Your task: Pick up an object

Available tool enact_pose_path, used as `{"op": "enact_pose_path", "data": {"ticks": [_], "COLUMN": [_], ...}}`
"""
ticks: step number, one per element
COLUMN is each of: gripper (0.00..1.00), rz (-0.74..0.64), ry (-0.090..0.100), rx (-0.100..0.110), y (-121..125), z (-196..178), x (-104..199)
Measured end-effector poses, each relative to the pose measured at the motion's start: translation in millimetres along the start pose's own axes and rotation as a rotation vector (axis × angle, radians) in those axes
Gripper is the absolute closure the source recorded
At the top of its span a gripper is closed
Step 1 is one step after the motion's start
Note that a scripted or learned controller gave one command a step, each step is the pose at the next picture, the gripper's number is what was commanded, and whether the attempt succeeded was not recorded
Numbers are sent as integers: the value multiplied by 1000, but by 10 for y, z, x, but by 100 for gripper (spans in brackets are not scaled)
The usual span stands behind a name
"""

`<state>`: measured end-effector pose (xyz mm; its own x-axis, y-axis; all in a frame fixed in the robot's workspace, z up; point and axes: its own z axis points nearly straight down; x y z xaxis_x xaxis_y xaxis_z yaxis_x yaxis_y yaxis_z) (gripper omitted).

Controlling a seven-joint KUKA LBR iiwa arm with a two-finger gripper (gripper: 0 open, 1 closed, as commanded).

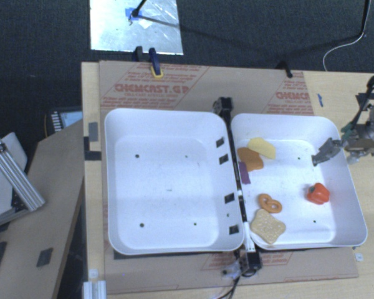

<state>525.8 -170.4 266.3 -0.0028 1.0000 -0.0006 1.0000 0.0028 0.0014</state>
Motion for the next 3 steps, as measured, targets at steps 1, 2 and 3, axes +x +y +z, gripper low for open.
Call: {"op": "enact_pose_path", "data": {"ticks": [1,2,3], "gripper": [0,100,100], "rz": [-14,-4,-2], "ry": [2,0,0], "rx": [-15,-6,-10], "y": [621,590,-95], "z": [-958,-1012,-2104], "x": [1039,963,959]}}
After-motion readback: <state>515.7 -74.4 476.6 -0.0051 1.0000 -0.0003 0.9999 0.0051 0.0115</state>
